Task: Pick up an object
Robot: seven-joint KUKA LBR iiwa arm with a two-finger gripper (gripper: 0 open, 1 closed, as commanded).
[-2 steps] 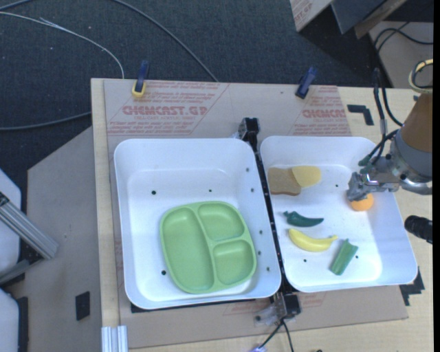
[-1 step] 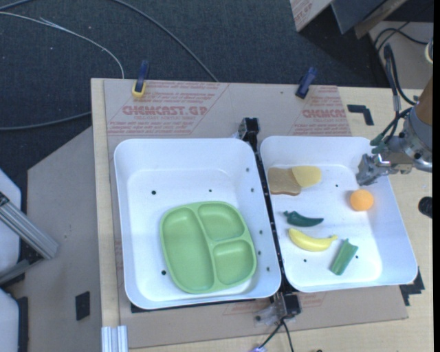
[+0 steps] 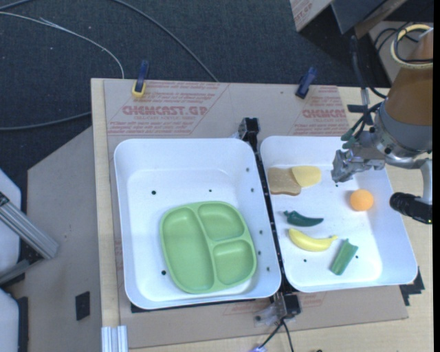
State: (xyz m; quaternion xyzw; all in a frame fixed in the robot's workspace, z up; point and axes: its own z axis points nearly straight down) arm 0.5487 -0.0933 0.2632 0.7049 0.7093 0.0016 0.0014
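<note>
The claw [image 3: 342, 167] is hovering at the frame's right, gripping nothing I can see, its closure unclear, just above the orange ball [image 3: 361, 200] still lying unpicked in the right bin [image 3: 399, 268].

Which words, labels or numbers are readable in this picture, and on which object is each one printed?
"CHEMCAST GP": red print on the brown protective sheet under the bins, behind the left bin.
The same red print repeats behind the right bin, near; there it reads only in part.
Smaller red lines around both prints: too blurred to read.
Cardboard box at the top edge: red marks, unreadable.
</note>
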